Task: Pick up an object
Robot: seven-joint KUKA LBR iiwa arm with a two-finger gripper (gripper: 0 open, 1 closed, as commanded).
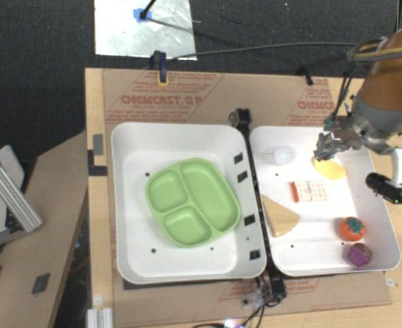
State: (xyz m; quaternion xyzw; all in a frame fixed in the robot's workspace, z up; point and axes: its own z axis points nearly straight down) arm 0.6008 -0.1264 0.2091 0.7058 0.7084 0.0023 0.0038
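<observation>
1. You have two shallow white bins side by side on the bench: the left white bin (129, 183) and the right white bin (385, 251), which share a middle wall.
2. The grey arm with the orange band (389, 80) reaches in from your right and ends over the far part of the right bin.
3. The light green three-compartment plastic tray (191, 200) lies tilted in the middle of the left bin, well apart from the arm.
4. In the right bin, the tan wedge-shaped flat piece (279, 217) rests against the middle wall. Just beyond it lies the small white card with red print (308, 191).
5. The pale yellow rounded piece (331, 169) sits at the far side, directly under the two-finger gripper (329, 149). This looks like the target. The tip appears to touch its near edge or hang just above it; you cannot tell which.
6. You cannot tell how the claw stands from this angle, and nothing is visibly held.
7. The orange round toy with a green top (351, 229) and the small purple object (358, 255) sit near the right bin's front right corner.
8. Judged step: descent and alignment onto the yellow piece, grasp not yet confirmed. The next move calls for closing squarely across it, then a straight lift. The piece looks low and flat, so a slip is likely.
</observation>
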